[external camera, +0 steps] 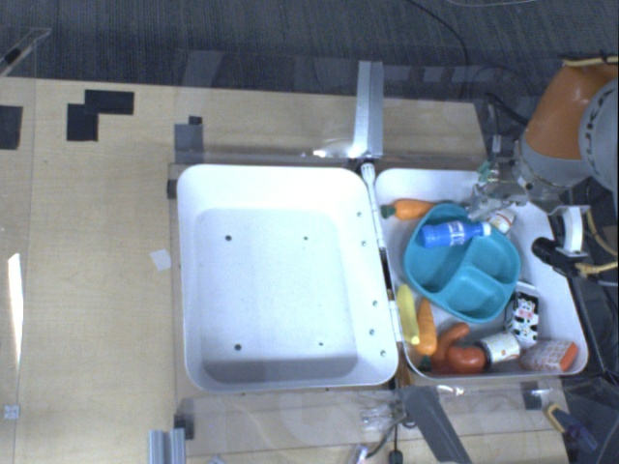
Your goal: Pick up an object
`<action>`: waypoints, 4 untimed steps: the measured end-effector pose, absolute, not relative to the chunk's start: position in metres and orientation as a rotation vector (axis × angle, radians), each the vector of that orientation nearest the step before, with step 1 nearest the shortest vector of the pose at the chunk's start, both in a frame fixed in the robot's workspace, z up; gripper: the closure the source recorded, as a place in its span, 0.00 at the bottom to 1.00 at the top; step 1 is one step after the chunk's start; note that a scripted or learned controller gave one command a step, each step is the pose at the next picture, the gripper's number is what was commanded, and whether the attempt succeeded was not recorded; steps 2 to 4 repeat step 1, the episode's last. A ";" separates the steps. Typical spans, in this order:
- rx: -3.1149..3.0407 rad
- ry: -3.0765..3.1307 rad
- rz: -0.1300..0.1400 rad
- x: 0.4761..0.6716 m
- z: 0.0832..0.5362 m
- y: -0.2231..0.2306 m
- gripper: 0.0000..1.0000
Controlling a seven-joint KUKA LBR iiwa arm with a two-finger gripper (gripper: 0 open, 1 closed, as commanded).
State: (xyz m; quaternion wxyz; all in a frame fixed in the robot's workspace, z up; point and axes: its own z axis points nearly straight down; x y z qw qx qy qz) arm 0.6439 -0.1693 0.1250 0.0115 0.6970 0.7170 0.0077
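The right bin (580, 332) holds a blue divided bowl (464, 274) with a blue bottle (453, 233) lying across its upper rim. An orange carrot (413, 209) lies at the bin's top left. A yellow banana (407, 314), an orange piece (426, 323) and a red tomato-like item (464, 358) lie along the left and bottom. A white can (501, 347), a black-and-white dice-like piece (523, 315) and a pink item (551, 356) sit at the lower right. My gripper (495, 199) hangs over the bin's top right, just beside the bottle's cap end.
The left white bin (276, 274) stands next to the right one, parted by a metal post (368, 114). Cables and the arm's orange band (566, 114) crowd the right side. The tan bench (87, 259) spreads to the left.
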 end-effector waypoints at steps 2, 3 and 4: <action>2.325 2.104 0.007 0.601 0.227 -0.159 1.00; 2.325 2.104 0.007 0.601 0.227 -0.159 1.00; 2.325 2.104 0.007 0.601 0.227 -0.159 1.00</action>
